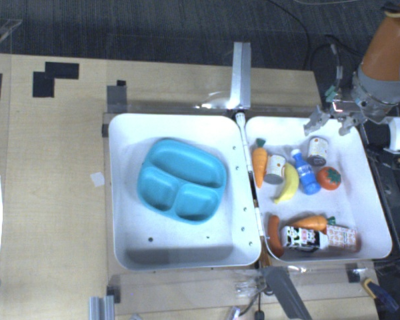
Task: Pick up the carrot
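The end effector (pixel 333 117) hangs over the far right corner of the right bin (pixel 377 199), its two fingers spread apart with nothing between them. It is empty and open, sitting just above the back rim.

Now, the carrot. There's one (pixel 259 165) standing out clearly on the left side of that same bin, pressed up near the divider between the two bins. It lies lengthwise, running front to back, green top toward the far wall and the orange tip pointing to the near side. So from the end effector it's off to the left in the view and a little nearer the front, with a small can (pixel 317 151) and a blue bottle (pixel 305 173) roughly in between.

That's the relation this turns on: a sideways crossing of the bin, then a drop onto a long, thin thing. I'd say the fingers want to close across its width, not along its length, so the wrist may need turning to suit.

It's tight quarters over there. A second can (pixel 275 169) sits just beside the carrot on its right and a banana (pixel 287 184) curves close by, while the bin wall crowds its left.

Mind you, there's another orange, carrot-like piece (pixel 312 223) lying crosswise at the near end, on top of a dark bottle (pixel 318 238). It's farther from the end effector. The left bin holds a blue divided tray (pixel 181 179), not in play.
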Controlling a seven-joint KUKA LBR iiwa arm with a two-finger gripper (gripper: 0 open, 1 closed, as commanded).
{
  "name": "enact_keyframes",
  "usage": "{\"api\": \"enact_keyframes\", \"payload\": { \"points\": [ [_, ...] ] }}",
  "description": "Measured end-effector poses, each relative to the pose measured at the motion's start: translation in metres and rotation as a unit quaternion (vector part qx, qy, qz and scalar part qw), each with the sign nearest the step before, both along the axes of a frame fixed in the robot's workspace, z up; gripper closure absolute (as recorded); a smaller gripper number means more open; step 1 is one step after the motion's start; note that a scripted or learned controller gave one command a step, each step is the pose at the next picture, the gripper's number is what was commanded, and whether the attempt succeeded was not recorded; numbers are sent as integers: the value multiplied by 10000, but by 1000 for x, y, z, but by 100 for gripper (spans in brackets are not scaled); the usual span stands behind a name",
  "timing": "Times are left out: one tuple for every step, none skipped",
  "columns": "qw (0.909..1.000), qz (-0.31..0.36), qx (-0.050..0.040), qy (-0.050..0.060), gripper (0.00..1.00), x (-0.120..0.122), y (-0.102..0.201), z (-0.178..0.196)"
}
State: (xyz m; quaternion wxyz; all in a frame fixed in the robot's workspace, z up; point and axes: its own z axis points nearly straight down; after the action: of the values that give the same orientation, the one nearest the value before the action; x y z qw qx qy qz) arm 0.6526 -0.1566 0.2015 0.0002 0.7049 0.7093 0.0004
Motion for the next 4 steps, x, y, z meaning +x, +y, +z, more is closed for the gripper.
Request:
{"api": "enact_keyframes", "payload": {
  "points": [
    [9992,388,-11,-25,0,18,20,103],
    [9885,1509,-9,-27,0,-8,11,-106],
    [9316,3634,-7,119,0,12,50,-114],
    [9625,2711,-42,46,0,11,58,-113]
  ]
}}
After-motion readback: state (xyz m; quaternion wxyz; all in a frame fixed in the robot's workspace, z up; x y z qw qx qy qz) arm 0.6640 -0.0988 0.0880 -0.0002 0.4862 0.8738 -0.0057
